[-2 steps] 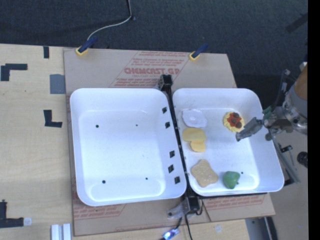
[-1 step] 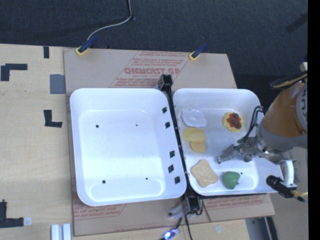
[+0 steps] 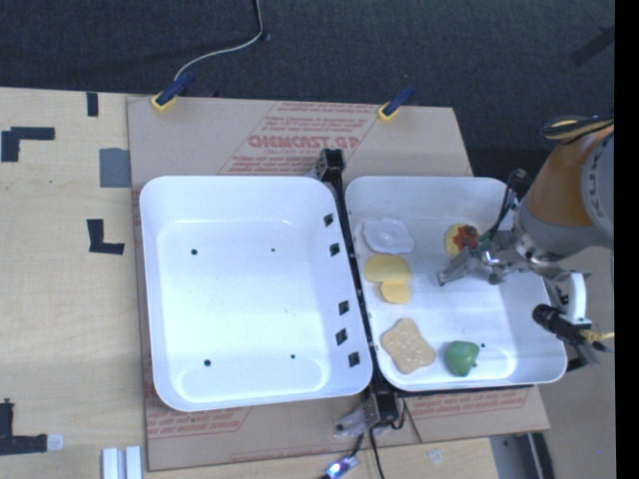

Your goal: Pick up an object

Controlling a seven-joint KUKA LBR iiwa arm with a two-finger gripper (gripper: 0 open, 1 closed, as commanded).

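**Gripper low in the right bin, beside the red and yellow object**

You see the gripper (image 3: 461,267) inside the right bin (image 3: 499,190), just below the red and yellow object (image 3: 460,237). Whether its fingers are open or closed, you cannot tell. Left of the gripper lie a pale disc (image 3: 386,236) and a yellow piece (image 3: 388,275). Further toward the front rim lie a tan cracker (image 3: 407,345) and a green object (image 3: 461,357).

Even, fairly bright light falls from overhead, and shadows are soft and short. The two white bins, the left bin (image 3: 240,287) and the right bin (image 3: 499,337), look nearly washed out, with mild glare along their rims. The whole picture is slightly soft and grainy, and small details blur.
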